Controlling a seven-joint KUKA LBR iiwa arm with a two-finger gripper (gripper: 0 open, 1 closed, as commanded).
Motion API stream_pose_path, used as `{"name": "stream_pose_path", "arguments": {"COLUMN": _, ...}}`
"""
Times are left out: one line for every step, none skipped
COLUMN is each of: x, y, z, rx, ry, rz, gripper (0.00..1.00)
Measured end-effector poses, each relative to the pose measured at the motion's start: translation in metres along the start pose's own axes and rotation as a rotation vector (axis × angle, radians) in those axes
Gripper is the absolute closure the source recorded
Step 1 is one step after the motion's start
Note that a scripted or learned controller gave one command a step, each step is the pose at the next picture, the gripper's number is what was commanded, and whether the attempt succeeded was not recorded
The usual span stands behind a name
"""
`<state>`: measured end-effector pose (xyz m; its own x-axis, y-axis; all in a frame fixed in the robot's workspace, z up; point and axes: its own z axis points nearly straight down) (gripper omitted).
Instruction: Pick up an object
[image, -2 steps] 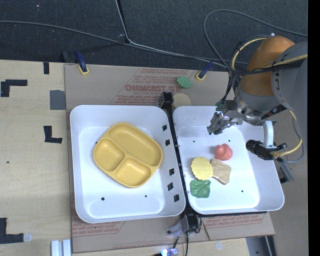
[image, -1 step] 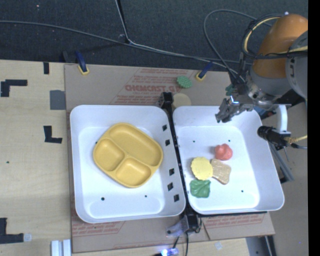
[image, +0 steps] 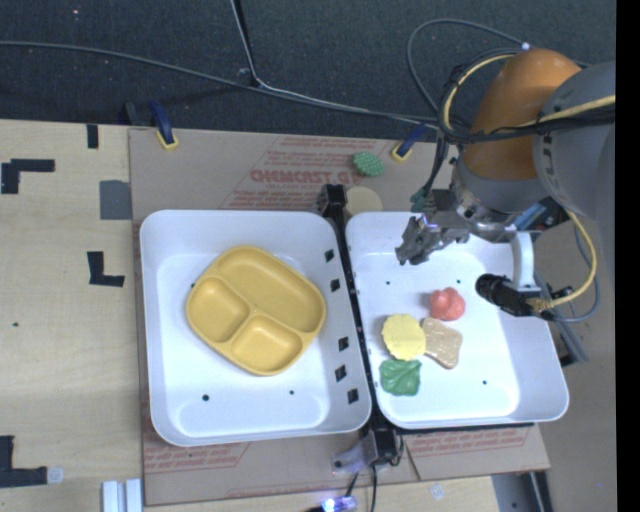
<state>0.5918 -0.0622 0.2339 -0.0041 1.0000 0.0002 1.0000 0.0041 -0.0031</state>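
The gripper (image: 415, 247) hangs over the upper left part of the right bin (image: 500, 400), above bare white floor, and whether it is parted or closed cannot be told from this view. Nothing shows in its grasp, so the pick is judged not yet made.

The things it could take lie together lower in the same bin, apart from the gripper. A red piece (image: 447, 303) sits nearest, below and to the right of the gripper. Just below that, a yellow piece (image: 403, 336) touches a tan, toast-like piece (image: 443, 343) on its right, and a green piece (image: 400, 376) lies right under the yellow one, at or against its lower edge. All four look like small toy foods resting flat on the bin floor.

The left bin (image: 170, 400) bears a yellow divided tray (image: 255, 308), set at a slant. Beyond the bins, a small green thing (image: 368, 162) rests on the cardboard sheet (image: 250, 175).

What remains, as I judge it, is the whole of the task: moving over one piece, descending, closing on it and lifting. The red piece, standing clear of the others, seems the easiest target.
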Motion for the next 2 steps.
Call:
{"name": "stream_pose_path", "arguments": {"x": 0.047, "y": -0.027, "z": 0.000, "rx": 0.000, "ry": 0.000, "rz": 0.001, "gripper": 1.00}}
{"name": "stream_pose_path", "arguments": {"x": 0.107, "y": -0.041, "z": 0.009, "rx": 0.000, "ry": 0.000, "rz": -0.002, "gripper": 1.00}}
